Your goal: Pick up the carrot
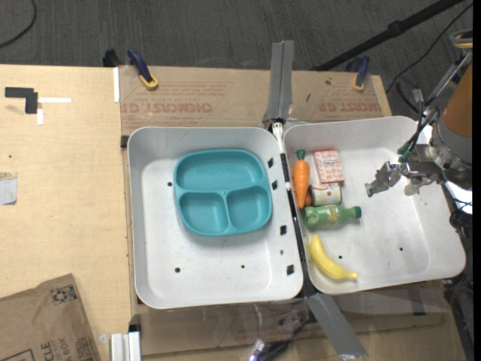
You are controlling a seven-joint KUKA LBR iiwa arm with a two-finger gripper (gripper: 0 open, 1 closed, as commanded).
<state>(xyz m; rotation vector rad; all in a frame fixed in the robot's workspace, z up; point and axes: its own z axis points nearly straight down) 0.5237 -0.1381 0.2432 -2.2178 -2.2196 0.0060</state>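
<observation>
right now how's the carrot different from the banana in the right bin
The carrot is orange with a green top; the banana is yellow. The carrot is straight and lies along the bin's left wall, near the divider; the banana is curved and lies nearer the front corner. The carrot touches the small can; the banana lies apart from the green bottle. Both lie flat in the right bin, away from the gripper.

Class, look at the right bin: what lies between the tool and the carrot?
In the camera view, a pink carton and a small can stand between the tool and the carrot; bare bin floor fills the rest.
</observation>
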